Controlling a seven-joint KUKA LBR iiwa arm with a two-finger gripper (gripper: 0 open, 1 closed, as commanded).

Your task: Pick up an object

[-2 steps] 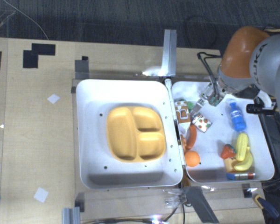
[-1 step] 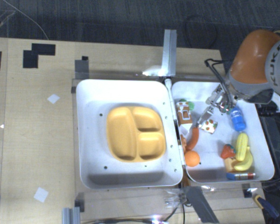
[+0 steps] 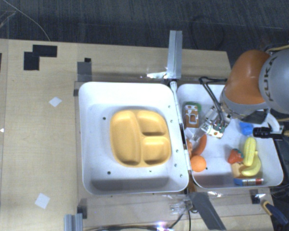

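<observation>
Objects for picking lie scattered in the right bin (image 3: 278,176), the smaller of the two shallow white bins seen from the camera above. Near its left wall sits a small brown-and-green packet (image 3: 191,114), and below that a slanted carrot (image 3: 199,143) lies just beside the gripper, with a round orange (image 3: 198,163) close under it at the bin's lower left. Toward the right side a yellow banana (image 3: 251,156) curves along, touching or nearly touching a small red-orange toy piece (image 3: 235,155) on its left and a tan block (image 3: 238,169) underneath. A thin marker-like stick (image 3: 249,181) with blue and red ends lies along the near wall, and a small blue item (image 3: 246,128) shows higher up, partly tucked beneath the arm. The left bin (image 3: 89,143) holds one thing alone: a yellow divided tray (image 3: 138,137), set roughly in the middle, with one long compartment on its left and two smaller ones stacked on its right, all of them bare. The grey arm (image 3: 279,85) with its orange band (image 3: 245,78) reaches in from the right over the right bin, and the gripper (image 3: 213,126) hangs low in that bin's left half, between the packet and the carrot. Whether it is spread or closed cannot be told from this slant, and nothing is plainly seen caught in it. Both bins rest side by side on a pale wooden bench (image 3: 33,143).
</observation>
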